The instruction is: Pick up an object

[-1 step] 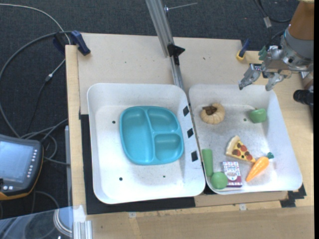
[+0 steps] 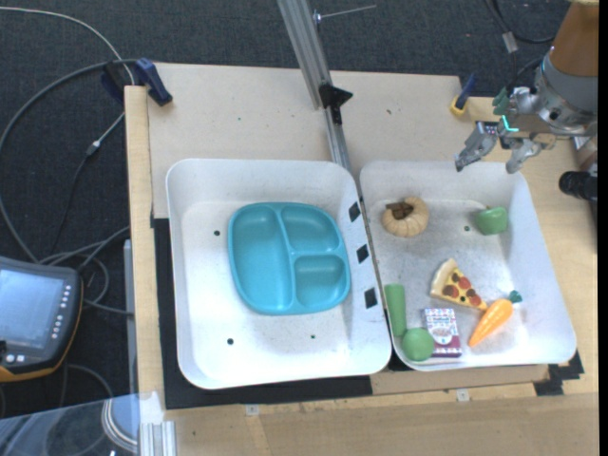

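Observation:
My gripper (image 2: 493, 158) hangs above the far right corner of the right bin (image 2: 556, 283), open, with nothing between its fingers. Below it in the bin lie a small green piece (image 2: 491, 220), a tan pumpkin-shaped pastry (image 2: 406, 217), a pizza slice (image 2: 456, 286), a carrot (image 2: 494, 319), a small pink carton (image 2: 442, 332) and a green cylinder with a round end (image 2: 404, 323). The green piece is the nearest, just beneath and toward the camera from the fingers.
The left bin (image 2: 195, 340) holds a teal divided plate (image 2: 288, 256). A metal pole (image 2: 309, 46) slants over the bench at the back. Blue clamps (image 2: 152, 82) sit at the bench corners. A tablet (image 2: 33, 316) lies on the floor at the left.

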